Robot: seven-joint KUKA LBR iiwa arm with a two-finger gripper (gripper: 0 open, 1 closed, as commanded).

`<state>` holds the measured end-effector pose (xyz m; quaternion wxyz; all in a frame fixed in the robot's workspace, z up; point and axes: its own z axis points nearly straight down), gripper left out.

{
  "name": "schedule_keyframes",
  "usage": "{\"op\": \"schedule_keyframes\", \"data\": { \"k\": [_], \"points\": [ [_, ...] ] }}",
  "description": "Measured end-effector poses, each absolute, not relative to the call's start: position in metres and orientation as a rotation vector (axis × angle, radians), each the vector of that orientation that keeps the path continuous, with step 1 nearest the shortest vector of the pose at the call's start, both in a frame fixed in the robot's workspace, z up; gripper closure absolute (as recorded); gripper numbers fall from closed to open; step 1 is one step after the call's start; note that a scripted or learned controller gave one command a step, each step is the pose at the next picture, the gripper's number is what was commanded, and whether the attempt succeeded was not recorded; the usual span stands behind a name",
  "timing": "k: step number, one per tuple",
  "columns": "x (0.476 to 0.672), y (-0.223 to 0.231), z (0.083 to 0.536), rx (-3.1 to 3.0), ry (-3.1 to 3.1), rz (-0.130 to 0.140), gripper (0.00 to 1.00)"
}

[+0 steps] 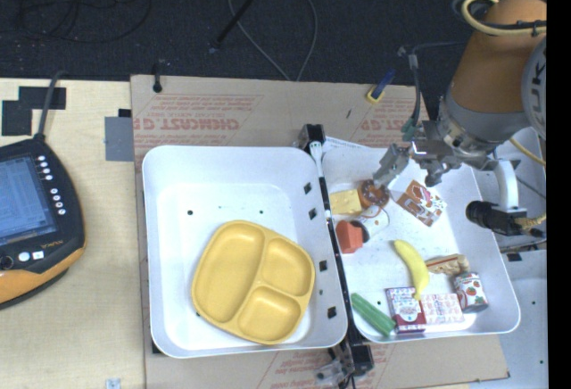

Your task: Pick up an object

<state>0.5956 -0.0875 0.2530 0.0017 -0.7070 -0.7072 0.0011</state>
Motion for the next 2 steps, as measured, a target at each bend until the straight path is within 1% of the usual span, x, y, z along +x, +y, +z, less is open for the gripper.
{"op": "schedule_keyframes", "data": {
  "k": [1,2],
  "points": [
    [0.559,-0.154,0.165,-2.221,-2.208,0.015,0.00],
    [0.522,-0.144,0.085,-2.219,-2.218,-0.002,0.00]
  ]
}}
